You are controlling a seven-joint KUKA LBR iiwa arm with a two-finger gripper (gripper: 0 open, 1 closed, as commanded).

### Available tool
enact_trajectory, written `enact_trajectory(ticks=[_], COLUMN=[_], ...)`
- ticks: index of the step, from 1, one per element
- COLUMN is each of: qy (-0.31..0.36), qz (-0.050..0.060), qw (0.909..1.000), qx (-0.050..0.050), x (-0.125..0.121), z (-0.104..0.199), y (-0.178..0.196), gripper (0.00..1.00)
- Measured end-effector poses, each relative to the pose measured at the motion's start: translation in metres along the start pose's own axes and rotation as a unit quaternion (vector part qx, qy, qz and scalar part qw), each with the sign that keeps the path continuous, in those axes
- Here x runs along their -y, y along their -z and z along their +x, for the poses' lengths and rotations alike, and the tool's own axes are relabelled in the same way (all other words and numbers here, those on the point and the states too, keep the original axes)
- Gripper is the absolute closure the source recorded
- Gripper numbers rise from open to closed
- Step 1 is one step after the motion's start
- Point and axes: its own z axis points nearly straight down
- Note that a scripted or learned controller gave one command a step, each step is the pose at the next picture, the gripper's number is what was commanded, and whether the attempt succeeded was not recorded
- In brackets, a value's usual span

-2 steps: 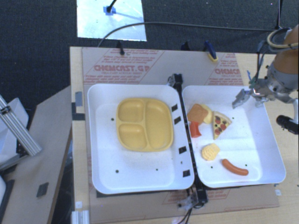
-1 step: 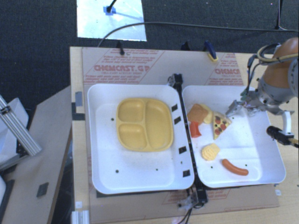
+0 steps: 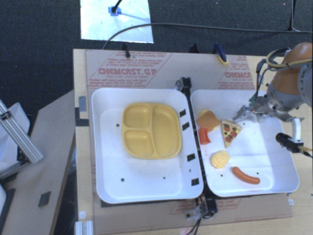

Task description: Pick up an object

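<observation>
The right bin point(image 3: 274, 180) holds several toy foods. A pizza slice point(image 3: 230, 131) lies near its middle, with a tan bun point(image 3: 208, 119) and a red piece point(image 3: 204, 136) against the left wall. Nearer the front lie a yellow crinkled piece point(image 3: 220, 158) and an orange sausage point(image 3: 245, 175). My gripper point(image 3: 243, 114) reaches in from the right and sits low at the back of the right bin, just up and right of the pizza slice. I see nothing held in it.
The left bin point(image 3: 110, 180) carries a yellow divided plate point(image 3: 149, 130). A black hinge strip point(image 3: 191, 141) runs between the bins. The arm's orange band point(image 3: 297, 55) and wrist hang over the right bin's back right corner. A black-and-white fitting point(image 3: 289, 140) juts over the right rim.
</observation>
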Motion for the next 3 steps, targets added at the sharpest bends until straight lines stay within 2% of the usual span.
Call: enact_trajectory(ticks=[1,2,3], qy=[0.001,0.002,0.002], qz=[-0.001,0.003,0.002], qw=[1.0,1.0,1.0], qx=[0.001,0.0,0.0], x=[0.0,-0.008,-0.019], z=[0.0,0.004,0.008], y=[0.009,0.071,0.121], gripper=[1.0,1.0,1.0])
